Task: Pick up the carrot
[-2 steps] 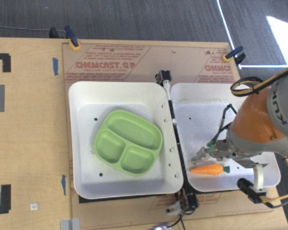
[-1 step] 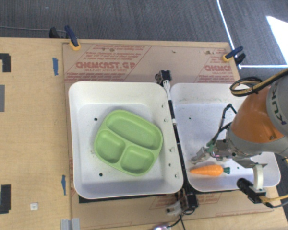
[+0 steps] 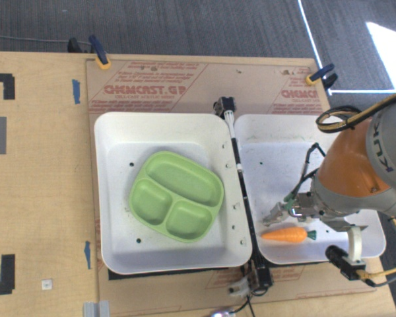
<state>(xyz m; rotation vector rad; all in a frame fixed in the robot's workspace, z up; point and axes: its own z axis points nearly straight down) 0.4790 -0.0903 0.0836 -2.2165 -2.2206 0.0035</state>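
The bench (image 3: pixel 39 177) is faced with pale wood, and a sheet of printed brown cardboard (image 3: pixel 185 88) is clamped on it under two shallow white plastic bins. In the left bin (image 3: pixel 119 137) a green plate (image 3: pixel 177 195) with three compartments is seen, smooth and rounded at the corners. The right bin (image 3: pixel 270 137) is entered by the arm (image 3: pixel 356 170), grey with an orange band. The hand (image 3: pixel 285 210) is positioned low in this bin, just above the carrot (image 3: pixel 288 236). The fingers are seen slightly parted and nothing is held between them. The carrot lies flat near the bin's front wall, orange and tapered, with a small green end towards the arm. The approach step is judged to be in hand. A short descent and a closing across the carrot's width are called for next.
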